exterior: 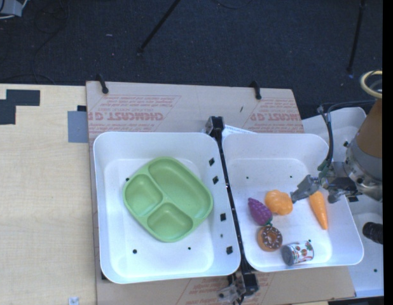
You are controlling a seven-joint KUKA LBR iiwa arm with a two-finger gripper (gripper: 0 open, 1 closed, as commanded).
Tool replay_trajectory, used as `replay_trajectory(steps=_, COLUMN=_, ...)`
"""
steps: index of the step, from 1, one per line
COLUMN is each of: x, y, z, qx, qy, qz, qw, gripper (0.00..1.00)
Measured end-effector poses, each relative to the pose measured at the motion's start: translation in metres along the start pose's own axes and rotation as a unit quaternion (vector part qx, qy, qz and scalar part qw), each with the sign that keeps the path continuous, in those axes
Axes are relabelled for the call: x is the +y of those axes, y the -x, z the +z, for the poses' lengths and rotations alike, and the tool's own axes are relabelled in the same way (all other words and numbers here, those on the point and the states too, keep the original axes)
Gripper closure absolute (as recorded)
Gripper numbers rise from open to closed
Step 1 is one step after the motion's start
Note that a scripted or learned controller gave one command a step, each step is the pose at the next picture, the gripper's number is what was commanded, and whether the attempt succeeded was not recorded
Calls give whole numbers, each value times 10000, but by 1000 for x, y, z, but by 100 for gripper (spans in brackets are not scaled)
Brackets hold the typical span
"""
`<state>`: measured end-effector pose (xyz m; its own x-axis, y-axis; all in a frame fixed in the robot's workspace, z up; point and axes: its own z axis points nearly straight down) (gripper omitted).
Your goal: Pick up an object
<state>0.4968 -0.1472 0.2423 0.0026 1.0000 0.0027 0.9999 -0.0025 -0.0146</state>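
Carrot (319, 210) sits in the right bin (279, 151), just right of the orange (278, 203). Looks like light, stiff toy plastic, smooth and tapered, so likely slippery; I'd pinch across the thick upper end, not the tip. Gripper (325, 186) hangs low just above the carrot's top, arm (368, 146) reaching in from beyond the carrot's right. Jaws spread, one finger toward the orange, nothing between them. Grapes (259, 210), donut (269, 237) and can (298, 253) lie left of and below the carrot.
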Motion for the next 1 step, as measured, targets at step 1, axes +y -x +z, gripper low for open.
replay_trajectory(steps=1, x=2, y=0, z=-6, qx=-14, qy=65, qz=-13, qw=10000, gripper=0)
